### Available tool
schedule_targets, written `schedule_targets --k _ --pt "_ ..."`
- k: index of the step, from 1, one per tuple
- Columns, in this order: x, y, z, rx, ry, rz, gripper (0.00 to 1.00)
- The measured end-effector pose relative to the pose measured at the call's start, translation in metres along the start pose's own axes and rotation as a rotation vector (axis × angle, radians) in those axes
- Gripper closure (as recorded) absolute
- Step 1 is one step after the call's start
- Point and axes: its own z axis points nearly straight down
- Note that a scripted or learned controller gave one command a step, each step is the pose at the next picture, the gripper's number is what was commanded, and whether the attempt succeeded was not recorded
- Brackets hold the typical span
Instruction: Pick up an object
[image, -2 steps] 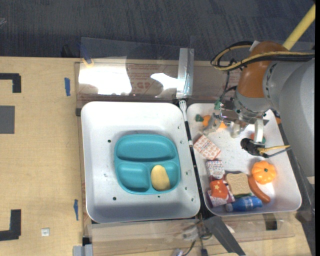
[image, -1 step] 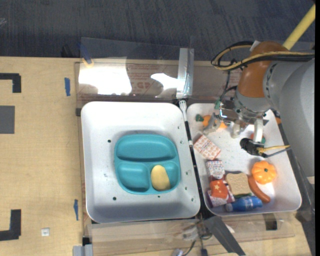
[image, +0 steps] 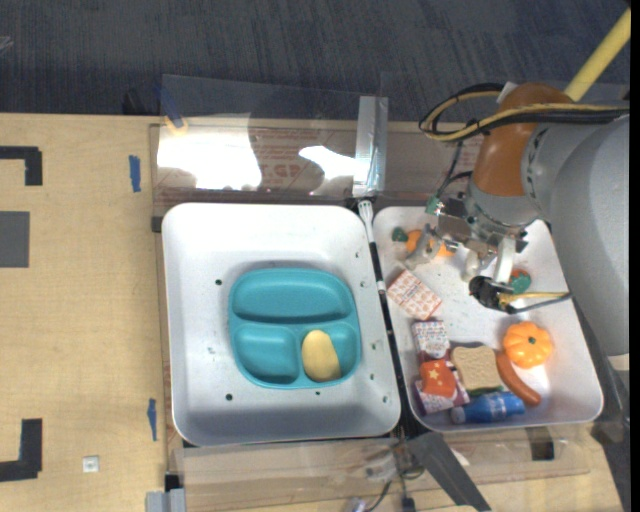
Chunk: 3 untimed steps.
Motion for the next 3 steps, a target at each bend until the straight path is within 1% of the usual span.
schedule_targets --k 1,2,3 --pt "-0.002 0.001 0.000 0.007 0.007 0.046 0.00" --pt "0.002 0.002 -0.027 -0.026 -0.003 -0.149 0.00" --pt "-0.006 0.005 0.000 -0.010 0.007 -0.127 0.00"
